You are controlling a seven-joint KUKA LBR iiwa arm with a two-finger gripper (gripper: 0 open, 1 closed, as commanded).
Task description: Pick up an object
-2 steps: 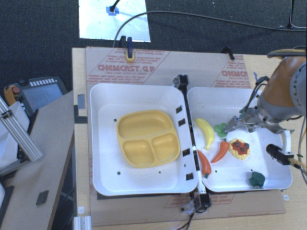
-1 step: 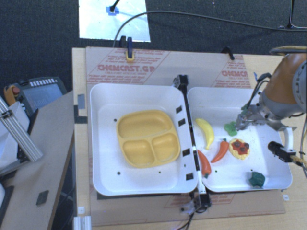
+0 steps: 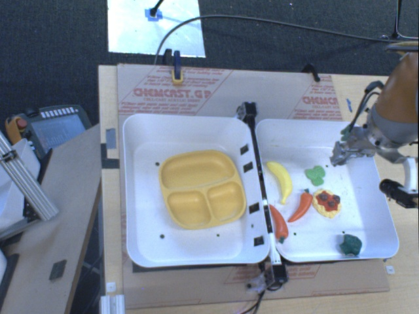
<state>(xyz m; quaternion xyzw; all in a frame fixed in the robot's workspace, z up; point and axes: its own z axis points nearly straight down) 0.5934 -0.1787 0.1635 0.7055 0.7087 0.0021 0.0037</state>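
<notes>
Broccoli (image 3: 350, 244), pizza (image 3: 327, 202) and banana (image 3: 282, 180) share right bin (image 3: 386, 208).

Bright, even light; slight softness.

Grey arm (image 3: 397, 133), orange band (image 3: 400, 97)

Robotics lab test cell. Evidence: a wooden bench (image 3: 111, 175) topped with a printed cardboard sheet (image 3: 196, 87), two white bins (image 3: 137, 136) clamped side by side, and cables trailing across dark carpet (image 3: 52, 31). A teach pendant (image 3: 55, 131) and aluminium extrusion (image 3: 26, 182) lie at left; plastic toy food (image 3: 283, 180) serves as test objects.
</notes>
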